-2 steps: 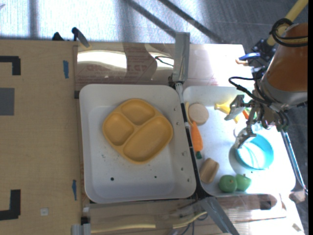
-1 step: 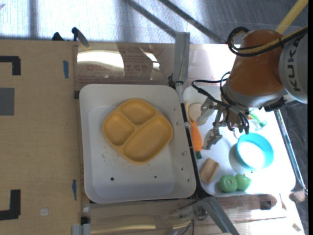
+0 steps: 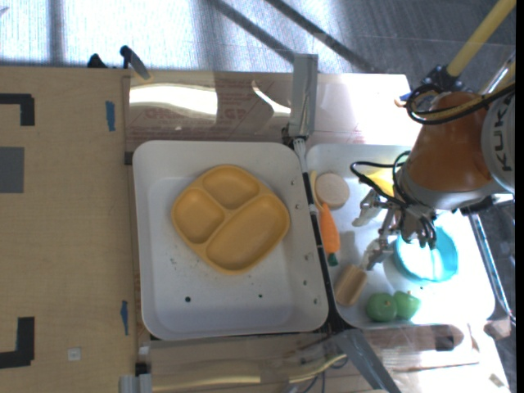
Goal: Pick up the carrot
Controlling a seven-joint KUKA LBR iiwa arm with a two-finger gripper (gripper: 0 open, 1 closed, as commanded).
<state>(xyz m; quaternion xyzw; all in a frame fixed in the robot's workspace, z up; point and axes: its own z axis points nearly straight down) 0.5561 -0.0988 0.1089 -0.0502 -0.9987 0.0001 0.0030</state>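
Note:
The carrot [image 3: 328, 229] is orange with a small green tip at its near end. It lies lengthwise along the left wall of the right bin [image 3: 479, 293]. My gripper [image 3: 379, 237] hangs over the middle of that bin, to the right of the carrot and apart from it. Its metal fingers [image 3: 374, 255] point down and to the left, spread apart, with nothing between them. The orange band of the arm [image 3: 449, 150] sits above the gripper.
A yellow divided plate [image 3: 231, 217] rests in the left bin [image 3: 164, 301]. The right bin also holds a round cream disc [image 3: 332, 189], a tan block [image 3: 350, 285], a green pepper-like piece [image 3: 390, 305] and a blue bowl [image 3: 429, 255].

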